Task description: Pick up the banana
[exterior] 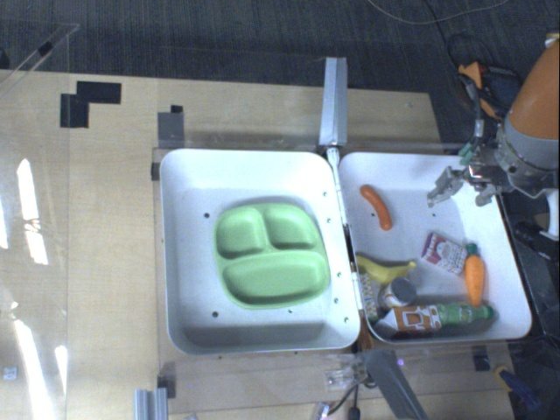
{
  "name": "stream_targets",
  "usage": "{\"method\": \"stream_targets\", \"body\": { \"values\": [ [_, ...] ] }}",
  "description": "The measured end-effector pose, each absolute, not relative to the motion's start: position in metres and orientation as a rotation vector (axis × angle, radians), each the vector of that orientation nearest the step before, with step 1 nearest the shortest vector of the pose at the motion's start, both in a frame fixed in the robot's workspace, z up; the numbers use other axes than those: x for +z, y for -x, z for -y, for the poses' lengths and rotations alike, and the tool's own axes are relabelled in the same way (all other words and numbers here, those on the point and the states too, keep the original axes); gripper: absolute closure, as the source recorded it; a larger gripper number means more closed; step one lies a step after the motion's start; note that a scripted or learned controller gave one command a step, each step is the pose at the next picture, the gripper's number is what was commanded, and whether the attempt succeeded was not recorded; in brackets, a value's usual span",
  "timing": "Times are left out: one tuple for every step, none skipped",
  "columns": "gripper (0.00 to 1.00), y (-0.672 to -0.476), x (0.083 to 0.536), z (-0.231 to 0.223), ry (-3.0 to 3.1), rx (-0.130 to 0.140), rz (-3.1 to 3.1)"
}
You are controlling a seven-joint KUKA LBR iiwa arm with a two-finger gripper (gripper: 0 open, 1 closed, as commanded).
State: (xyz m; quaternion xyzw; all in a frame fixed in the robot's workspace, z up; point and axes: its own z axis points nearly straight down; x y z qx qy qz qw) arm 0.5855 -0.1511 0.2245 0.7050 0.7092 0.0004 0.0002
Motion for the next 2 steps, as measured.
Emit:
{"method": "stream_targets", "body": {
  "values": [
    [0.00, -0.590, 0.129, 0.082, -1.721, 0.003, -2.627],
    [0.00, -0.531, 0.093, 0.108, -1.203, 0.005, -2.893]
  ]
}}
